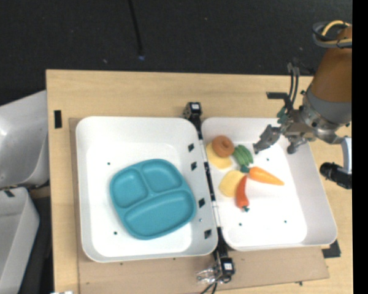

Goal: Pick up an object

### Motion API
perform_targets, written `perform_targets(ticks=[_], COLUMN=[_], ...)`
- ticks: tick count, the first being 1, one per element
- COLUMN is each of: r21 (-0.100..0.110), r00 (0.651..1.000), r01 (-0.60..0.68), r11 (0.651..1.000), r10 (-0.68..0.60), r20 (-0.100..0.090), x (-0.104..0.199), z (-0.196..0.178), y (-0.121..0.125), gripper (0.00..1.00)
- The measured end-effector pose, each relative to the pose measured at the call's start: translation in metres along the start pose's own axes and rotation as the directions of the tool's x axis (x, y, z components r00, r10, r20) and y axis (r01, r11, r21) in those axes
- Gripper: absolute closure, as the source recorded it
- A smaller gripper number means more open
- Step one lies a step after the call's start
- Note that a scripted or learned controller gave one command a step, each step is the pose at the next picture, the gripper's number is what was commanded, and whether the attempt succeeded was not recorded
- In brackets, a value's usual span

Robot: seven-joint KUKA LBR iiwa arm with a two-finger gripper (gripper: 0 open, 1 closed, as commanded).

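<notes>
No readable text, label, brand or number anywhere (neither on bins nor on bench)

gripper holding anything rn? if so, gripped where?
Nothing is held. The gripper hovers over the right bin, its dark fingers with nothing between them, just right of the green vegetable and above the carrot.

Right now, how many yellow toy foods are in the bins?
2, both in the right bin: one under the brown donut, one beside the red pepper.
</notes>
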State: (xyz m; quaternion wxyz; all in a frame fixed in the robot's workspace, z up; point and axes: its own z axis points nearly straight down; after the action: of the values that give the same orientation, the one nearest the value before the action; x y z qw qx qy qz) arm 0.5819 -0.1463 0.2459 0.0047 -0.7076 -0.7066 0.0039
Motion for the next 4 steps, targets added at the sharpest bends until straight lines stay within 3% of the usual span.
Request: perform_targets(ticks=[1, 3, 4], r21=[-0.013, -0.009, -0.010], r00=[1.000, 1.000, 1.000], r01=[0.003, 0.001, -0.001], r11=[1.000, 1.000, 1.000], r10=[-0.003, -0.001, 0.001], r20=[0.002, 0.002, 0.002], x=[0.000, 0.001, -0.001], z=[-0.007, 0.110, 0.147], y=[0.002, 0.005, 0.006], gripper=[0.00, 0.00, 0.00])
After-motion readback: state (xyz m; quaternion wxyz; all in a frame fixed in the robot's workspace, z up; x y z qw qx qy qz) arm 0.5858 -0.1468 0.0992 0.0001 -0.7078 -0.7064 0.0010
